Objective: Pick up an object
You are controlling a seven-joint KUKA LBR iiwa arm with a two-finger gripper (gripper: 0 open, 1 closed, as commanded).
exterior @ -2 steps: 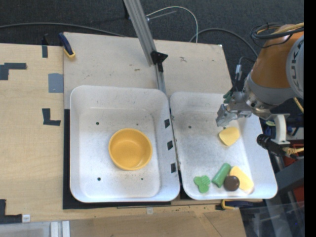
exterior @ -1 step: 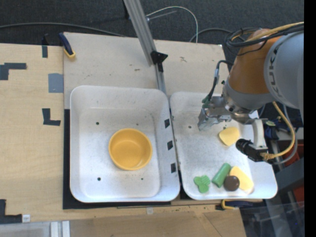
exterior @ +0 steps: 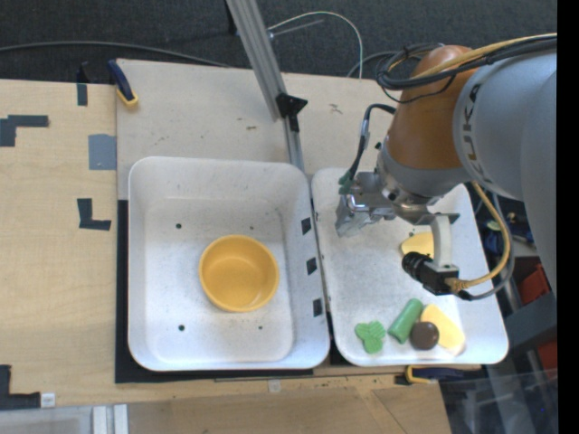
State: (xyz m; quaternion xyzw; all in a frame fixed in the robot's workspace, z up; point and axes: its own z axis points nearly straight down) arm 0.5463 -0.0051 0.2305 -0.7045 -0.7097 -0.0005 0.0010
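My gripper point(exterior: 349, 217) hangs over the upper left part of the right bin point(exterior: 362, 278), close to the wall between the two bins. Nothing shows in it. A yellow bowl point(exterior: 239, 272) sits upright in the middle of the left bin point(exterior: 163, 206). In the right bin's front corner lie a leafy green piece point(exterior: 370, 335), a green cylinder point(exterior: 405, 321), a brown ball point(exterior: 423, 334) and a yellow piece point(exterior: 447, 329) under the ball. Another yellow piece point(exterior: 419, 243) lies partly behind the arm's black fitting point(exterior: 429, 270).
The grey and orange arm point(exterior: 452, 125) covers the right bin's far right part. A slanted metal pole point(exterior: 262, 52) crosses above the bins' far edge. A blue and yellow clamp point(exterior: 122, 82) lies at the bench's far left.
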